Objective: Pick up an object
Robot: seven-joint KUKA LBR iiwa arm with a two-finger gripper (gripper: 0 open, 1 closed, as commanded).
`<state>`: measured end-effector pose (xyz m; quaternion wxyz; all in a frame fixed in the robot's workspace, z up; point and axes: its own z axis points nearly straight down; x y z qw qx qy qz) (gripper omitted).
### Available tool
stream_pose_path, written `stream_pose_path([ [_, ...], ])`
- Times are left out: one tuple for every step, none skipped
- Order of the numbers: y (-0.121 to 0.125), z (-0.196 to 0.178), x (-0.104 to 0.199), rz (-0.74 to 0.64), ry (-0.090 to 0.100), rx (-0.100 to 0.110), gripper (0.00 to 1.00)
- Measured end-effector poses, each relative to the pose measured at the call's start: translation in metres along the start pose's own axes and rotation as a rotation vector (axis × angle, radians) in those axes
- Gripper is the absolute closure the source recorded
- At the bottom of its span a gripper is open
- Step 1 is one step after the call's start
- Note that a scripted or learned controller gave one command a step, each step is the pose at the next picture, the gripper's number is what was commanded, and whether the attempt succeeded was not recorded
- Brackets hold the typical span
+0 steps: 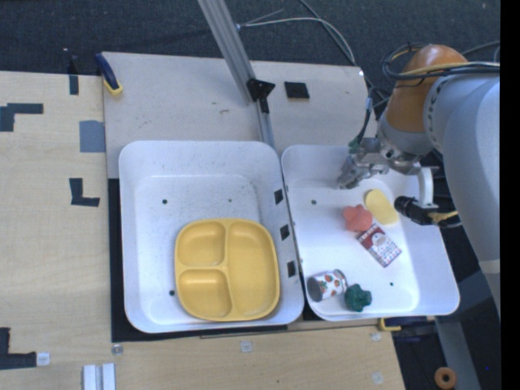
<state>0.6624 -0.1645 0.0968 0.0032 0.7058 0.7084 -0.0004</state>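
We find the claw (355,171) low in the upper part of the right bin (321,165), above the yellow object (380,205) and red object (356,217); nothing sits between its fingers, though we cannot tell whether they are apart or together. The candidates cluster right of centre: a small packet (379,245), can (327,284) and green piece (357,298) lie lower, likely scattered to give separate targets. A yellow divided plate (227,268) fills the left bin (146,177).
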Motion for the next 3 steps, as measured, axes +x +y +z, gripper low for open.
stream_pose_path([
  [0.002, -0.042, 0.002, 0.002, 0.005, 0.003, 1.00],
  [0.003, -0.092, 0.012, 0.001, 0.005, 0.000, 1.00],
  [0.004, -0.139, 0.013, 0.002, 0.005, 0.001, 1.00],
])
